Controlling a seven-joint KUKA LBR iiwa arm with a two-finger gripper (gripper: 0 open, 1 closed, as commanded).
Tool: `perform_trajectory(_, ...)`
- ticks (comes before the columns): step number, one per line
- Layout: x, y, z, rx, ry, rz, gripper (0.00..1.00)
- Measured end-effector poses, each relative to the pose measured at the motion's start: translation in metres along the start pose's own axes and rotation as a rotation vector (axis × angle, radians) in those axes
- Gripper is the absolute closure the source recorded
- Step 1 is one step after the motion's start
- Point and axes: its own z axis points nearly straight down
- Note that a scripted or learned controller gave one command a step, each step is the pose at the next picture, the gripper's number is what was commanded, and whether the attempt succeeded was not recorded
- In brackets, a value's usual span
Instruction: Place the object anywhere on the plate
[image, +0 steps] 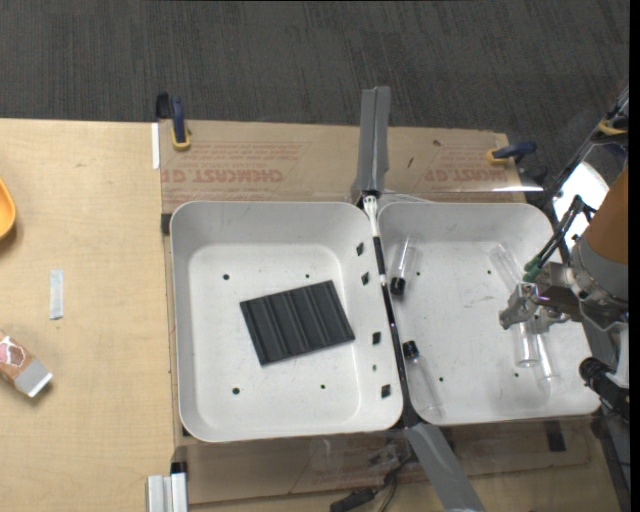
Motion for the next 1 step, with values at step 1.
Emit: perform_trajectory(1, 0.0477, -0.0091, -0.0427, -0.002, 0.0, -0.126, 1.0)
